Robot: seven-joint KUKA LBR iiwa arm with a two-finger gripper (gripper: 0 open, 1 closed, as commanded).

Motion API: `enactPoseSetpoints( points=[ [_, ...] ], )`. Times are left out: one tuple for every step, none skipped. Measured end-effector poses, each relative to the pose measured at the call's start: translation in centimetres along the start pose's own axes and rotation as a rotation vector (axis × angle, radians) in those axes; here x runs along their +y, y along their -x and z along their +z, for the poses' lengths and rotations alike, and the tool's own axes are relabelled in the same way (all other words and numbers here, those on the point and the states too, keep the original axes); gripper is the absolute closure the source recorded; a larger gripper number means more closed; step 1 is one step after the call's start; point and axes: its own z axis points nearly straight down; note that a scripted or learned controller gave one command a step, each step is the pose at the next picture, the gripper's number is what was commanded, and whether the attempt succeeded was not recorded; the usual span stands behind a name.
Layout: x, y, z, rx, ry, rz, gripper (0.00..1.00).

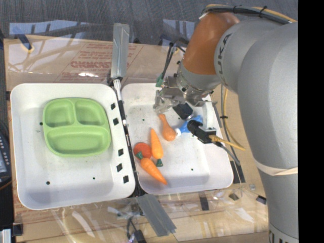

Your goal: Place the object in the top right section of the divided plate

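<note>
**Robot arm over the right bin; green divided plate in the left bin**

Two white bins sit side by side on a brown tabletop point(66, 59). The right bin point(195, 162) is crowded toward its left edge. One carrot point(156, 144) lies mid-bin, and a red round toy point(142, 149) touches the left wall. A second carrot point(153, 170) lies by the near-left corner. The bin's near-right area is bare.

The end effector point(169, 101) hovers near this bin's far edge; I cannot tell if it is spread or closed. Just beneath it lies an orange tapered piece point(166, 128), narrow end toward the far edge. A small white and blue item point(182, 129) sits beside it.

The divided plate point(76, 138) sits in the far half of the left bin point(20, 135). Its top right section point(91, 113) is open, with bare bin floor around the plate.
</note>
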Motion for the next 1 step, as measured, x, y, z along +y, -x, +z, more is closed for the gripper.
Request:
enactPoseSetpoints(
  points=[
    [4.72,-6.63,-1.22,-0.001,0.005,-0.193,1.00]
  ],
)
